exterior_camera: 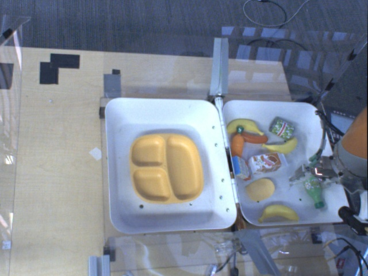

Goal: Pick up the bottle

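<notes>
Jaws directly over bottle, right bin

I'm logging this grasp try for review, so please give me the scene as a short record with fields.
left bin: holds a yellow tray with three compartments
right bin: bananas, carrot, green packet, carton, potato, bottle
bottle: green, lying near the right wall
gripper: low over the bottle's upper end
grasp: cannot tell whether the bottle is held

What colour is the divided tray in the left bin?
Yellow tray, seen in the camera view.
</notes>
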